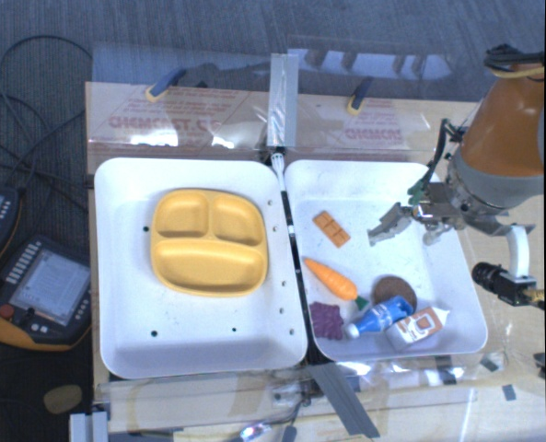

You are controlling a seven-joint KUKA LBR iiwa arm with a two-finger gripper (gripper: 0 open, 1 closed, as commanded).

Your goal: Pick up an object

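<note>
Objects cluster along right bin's (457, 288) near edge: carrot (331, 279), blue bottle (380, 318), carton (418, 326), purple grapes (326, 319). Gripper (409, 221) hovers mid-bin, jaws spread apart and holding nothing, likely lining up a pick. Left bin (116, 274) carries yellow tray (209, 241).

Very little here can actually be read. On the brown cardboard backing (153, 122) behind the two bins, up and to the left of the end effector (409, 224), there are faded red printed words in mirrored or upside-down strips, too washed out under the clear plastic to make out. The small white carton with an orange patch (418, 327), below the end effector, carries print too small to read. The blue and white bottle (379, 319) beside it has an illegible label.
</note>
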